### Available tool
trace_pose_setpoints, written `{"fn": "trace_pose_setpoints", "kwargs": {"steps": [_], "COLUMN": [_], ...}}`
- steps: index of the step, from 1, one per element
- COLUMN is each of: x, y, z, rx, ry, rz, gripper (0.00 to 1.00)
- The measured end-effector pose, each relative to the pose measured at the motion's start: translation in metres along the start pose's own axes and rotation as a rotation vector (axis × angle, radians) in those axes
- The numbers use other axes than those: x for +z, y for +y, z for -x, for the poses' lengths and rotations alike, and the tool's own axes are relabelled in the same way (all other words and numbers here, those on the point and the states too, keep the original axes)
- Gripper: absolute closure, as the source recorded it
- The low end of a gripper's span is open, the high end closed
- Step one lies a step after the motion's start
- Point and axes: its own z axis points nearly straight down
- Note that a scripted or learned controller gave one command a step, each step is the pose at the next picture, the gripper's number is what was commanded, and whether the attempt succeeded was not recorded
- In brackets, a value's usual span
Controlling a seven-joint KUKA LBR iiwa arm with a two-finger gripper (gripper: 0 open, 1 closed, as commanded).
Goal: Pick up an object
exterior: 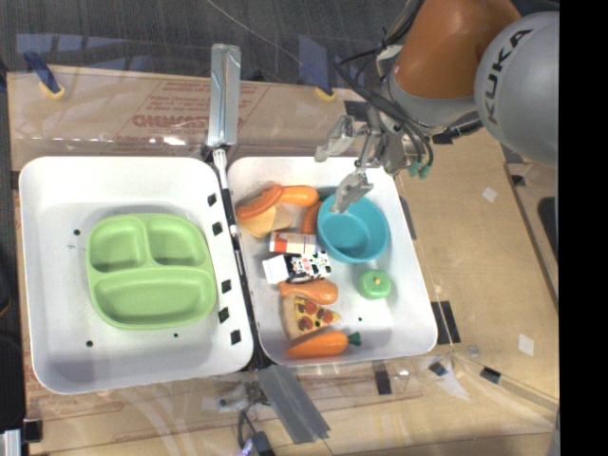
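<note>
The right bin (410, 283) holds several toy foods. A blue bowl (354, 231) sits near its back right. An orange hot dog (275, 200) lies at the back left, a pizza slice (306, 312) and a carrot (321, 344) lie at the front, and a small green piece (374, 284) rests right of centre. A white carton (296, 262) lies in the middle. My gripper (353, 180) hangs above the back rim of the blue bowl, with one grey finger (350, 193) pointing down toward it. Nothing shows between its fingers.
The left bin (47, 255) bears a green divided plate (150, 270). A grey metal bar (224, 98) stands along the divider behind the bins. The arm's orange band (451, 36) and grey body (527, 84) fill the upper right, over the bench.
</note>
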Motion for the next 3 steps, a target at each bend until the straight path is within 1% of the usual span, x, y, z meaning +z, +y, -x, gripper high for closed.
{"fn": "trace_pose_setpoints", "kwargs": {"steps": [1, 2, 3], "x": [-0.116, 0.024, 0.162], "y": [-0.003, -0.036, 0.016], "z": [0.005, 0.015, 0.015], "rx": [-0.017, -0.197, -0.044], "ry": [-0.013, 0.010, 0.007], "rz": [-0.003, 0.004, 0.004], "gripper": [0.00, 0.00, 0.00]}}
